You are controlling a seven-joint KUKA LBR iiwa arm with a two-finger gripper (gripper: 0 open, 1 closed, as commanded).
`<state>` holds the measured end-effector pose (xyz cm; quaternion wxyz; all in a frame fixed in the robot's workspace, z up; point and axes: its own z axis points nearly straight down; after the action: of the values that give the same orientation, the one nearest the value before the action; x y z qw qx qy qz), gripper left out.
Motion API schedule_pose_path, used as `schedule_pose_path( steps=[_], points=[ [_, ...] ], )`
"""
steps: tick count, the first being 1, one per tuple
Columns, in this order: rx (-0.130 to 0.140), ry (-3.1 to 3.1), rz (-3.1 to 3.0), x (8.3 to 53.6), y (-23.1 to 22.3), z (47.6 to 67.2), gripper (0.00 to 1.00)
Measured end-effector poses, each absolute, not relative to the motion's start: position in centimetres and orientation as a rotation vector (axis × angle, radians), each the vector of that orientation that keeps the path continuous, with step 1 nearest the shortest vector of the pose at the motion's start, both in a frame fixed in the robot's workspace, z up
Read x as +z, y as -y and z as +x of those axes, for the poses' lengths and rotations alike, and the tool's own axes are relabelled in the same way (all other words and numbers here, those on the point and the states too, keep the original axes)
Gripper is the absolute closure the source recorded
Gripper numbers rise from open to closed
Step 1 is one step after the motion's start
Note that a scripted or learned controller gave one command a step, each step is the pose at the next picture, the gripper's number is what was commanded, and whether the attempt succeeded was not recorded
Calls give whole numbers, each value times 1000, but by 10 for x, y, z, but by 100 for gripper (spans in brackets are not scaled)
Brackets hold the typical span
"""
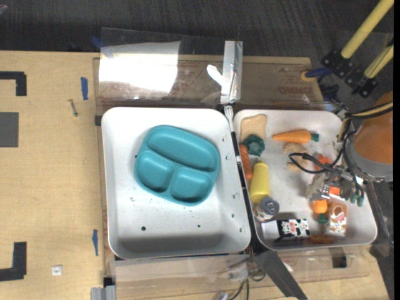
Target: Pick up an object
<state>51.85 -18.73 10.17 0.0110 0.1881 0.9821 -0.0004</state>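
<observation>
We cannot tell the gripper (pixel 329 189) state, so we should centre it over the carrot (pixel 292 136) before descending.

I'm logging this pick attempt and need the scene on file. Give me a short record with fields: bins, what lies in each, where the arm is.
left bin: holds a teal divided tray, lying flat
right bin: holds a carrot, a yellow bottle with a grey cap, a bread slice, a black-and-white carton and other small toys
arm: over the right bin's right side
gripper: low among the small toys near the bin's right side; grasp not discernible
</observation>
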Motion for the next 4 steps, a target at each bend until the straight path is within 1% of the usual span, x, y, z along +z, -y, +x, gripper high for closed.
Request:
schedule_pose_path(
  steps=[1, 2, 3, 4],
  points=[
    [-1, -3066, 587, 101, 187, 518, 0],
    [6, -3033, 783, 89, 205, 495, 0],
    [3, -3023, 776, 101, 205, 499, 100],
    [7, -2998, 888, 215, 115, 537, 100]
  ],
)
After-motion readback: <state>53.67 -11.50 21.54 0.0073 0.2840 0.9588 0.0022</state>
